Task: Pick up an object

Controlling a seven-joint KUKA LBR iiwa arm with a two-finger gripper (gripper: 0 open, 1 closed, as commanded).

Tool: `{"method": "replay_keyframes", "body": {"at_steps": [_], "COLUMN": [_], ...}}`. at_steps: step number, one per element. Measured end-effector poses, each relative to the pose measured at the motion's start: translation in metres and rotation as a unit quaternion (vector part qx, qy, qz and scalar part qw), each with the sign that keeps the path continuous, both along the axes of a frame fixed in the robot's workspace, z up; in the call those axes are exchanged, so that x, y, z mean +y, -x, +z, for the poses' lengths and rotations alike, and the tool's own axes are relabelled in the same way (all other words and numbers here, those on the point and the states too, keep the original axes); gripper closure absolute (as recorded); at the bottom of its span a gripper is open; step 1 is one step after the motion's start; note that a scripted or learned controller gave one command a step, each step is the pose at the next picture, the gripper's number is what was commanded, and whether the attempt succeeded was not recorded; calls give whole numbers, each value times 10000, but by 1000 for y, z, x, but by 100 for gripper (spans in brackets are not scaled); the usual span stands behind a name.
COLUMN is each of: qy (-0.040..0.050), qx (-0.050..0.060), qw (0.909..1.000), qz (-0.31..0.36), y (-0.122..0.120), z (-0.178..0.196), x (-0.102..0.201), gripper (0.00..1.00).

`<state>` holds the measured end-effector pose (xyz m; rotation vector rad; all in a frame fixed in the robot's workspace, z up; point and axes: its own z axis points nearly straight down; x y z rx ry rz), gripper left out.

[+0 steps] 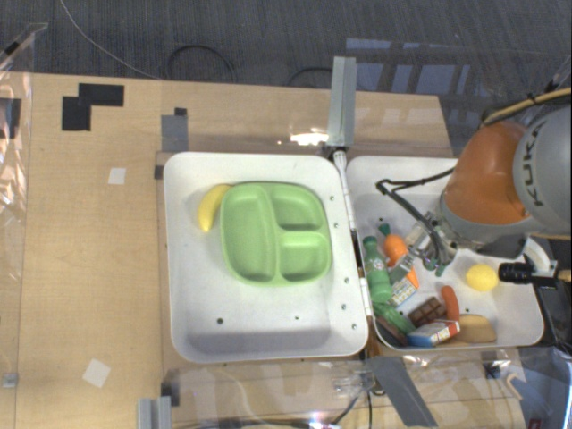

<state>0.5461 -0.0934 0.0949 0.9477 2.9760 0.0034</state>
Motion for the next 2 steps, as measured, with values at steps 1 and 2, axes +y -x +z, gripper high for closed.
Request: {"method": "replay_keyframes", "body": {"at_steps": [1,2], "qy": [21,-22], "qx": [-124,10], "qw": [9999,9997], "qz": [30,238], "y": [-7,-59], "z": [15,95], "x": [0,63], "gripper": [100,100]}}
